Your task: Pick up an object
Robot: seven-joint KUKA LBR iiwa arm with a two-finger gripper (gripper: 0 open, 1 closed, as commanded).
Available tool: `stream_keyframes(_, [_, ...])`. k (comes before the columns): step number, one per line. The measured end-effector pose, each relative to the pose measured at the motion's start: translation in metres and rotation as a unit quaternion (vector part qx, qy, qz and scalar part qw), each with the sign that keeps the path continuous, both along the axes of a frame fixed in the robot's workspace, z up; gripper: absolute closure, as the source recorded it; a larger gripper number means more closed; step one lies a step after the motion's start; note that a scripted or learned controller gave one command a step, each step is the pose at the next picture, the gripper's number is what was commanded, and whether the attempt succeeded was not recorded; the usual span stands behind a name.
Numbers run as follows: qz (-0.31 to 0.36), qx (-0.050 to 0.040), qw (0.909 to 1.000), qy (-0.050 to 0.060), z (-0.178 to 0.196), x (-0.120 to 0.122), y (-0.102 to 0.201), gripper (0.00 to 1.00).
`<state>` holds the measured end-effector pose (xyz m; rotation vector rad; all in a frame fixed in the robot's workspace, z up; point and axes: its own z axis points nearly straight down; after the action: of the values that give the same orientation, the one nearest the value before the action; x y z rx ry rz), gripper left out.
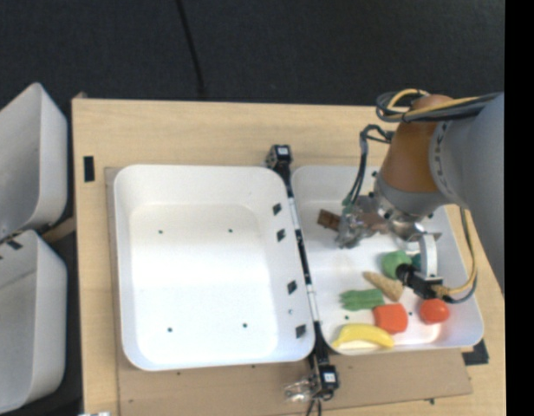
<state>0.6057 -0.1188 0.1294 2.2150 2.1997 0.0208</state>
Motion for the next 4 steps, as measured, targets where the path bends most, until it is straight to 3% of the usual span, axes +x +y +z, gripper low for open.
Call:
stream_keyframes(1, [0.008,0.0019,1.0000,0.000,0.220,0.024,0.068,1.00])
stream_keyframes(2, [0.007,0.0017,1.0000,0.004,0.285,0.087,0.098,1.00])
stream_keyframes(3, [0.006,0.0015,0.9999,0.008,0.333,0.084,0.088,1.00])
stream_keyframes(4, [0.007,0.0027,0.9998,0.016,0.223,0.083,0.154,1.00])
